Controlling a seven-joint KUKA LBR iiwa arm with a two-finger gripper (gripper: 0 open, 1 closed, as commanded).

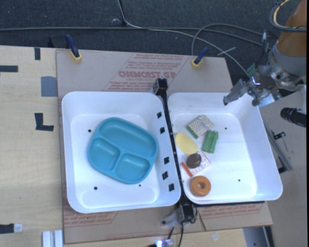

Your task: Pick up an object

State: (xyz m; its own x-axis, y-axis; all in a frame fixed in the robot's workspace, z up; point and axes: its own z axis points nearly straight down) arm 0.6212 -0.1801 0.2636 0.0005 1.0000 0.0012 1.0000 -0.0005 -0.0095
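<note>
Our gripper hangs above the right bin's far rim, jaws released, nothing picked yet.

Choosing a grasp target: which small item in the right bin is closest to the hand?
The patterned packet, uppermost in the cluster, just above the green block.

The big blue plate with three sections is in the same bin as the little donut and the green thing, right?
Not quite. The camera view shows the blue plate alone in the left bin. The donut and the green thing lie in the right bin, on the other side of the divide. The plate does have three sections, as you said.
</note>
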